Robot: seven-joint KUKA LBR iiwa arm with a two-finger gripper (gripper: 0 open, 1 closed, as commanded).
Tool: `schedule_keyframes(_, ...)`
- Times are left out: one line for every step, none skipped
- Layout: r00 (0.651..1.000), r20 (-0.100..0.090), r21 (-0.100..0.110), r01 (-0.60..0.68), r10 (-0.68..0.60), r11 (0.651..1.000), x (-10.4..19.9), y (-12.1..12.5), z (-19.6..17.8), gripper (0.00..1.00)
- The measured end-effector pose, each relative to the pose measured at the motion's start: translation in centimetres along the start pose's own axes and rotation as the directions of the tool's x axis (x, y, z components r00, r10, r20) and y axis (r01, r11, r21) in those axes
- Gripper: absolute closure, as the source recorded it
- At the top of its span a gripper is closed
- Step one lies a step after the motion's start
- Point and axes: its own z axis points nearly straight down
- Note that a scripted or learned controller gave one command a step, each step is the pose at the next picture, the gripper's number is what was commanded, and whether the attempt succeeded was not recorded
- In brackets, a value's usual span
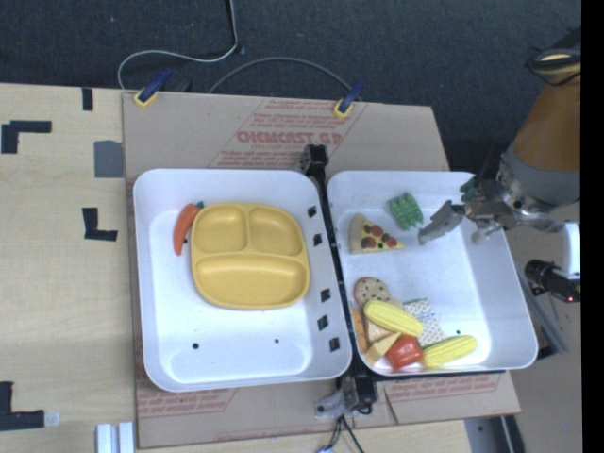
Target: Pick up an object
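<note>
Your jaws (460, 223) hang spread and empty over the right bin's (491, 281) upper right, just beside the green toy (407, 209) and pizza slice (374, 236); more toy food (411, 333) is piled at its near edge.

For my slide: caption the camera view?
Claw hovers over right bin near pizza slice; yellow tray fills left bin.

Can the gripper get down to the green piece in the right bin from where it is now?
Probably yes. The gripper is over the right bin, just right of the green piece. That piece lies alone on bare bin floor, apart from the pizza slice, with nothing over it.
</note>
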Motion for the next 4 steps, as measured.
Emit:
schedule_keyframes(1.000, 0.000, 0.003, 0.002, -0.002, 1.000, 1.6, 5.2, 8.9, 0.00)
schedule_keyframes(1.000, 0.001, -0.011, 0.002, -0.002, 1.000, 2.5, 10.3, 13.5, 0.00)
schedule_keyframes(1.000, -0.012, 0.014, 0.001, 0.000, 1.000, -0.7, 12.2, 14.6, 0.00)
schedule_keyframes(1.000, 0.014, 0.004, -0.001, 0.000, 1.000, 5.8, 12.1, 14.4, 0.00)
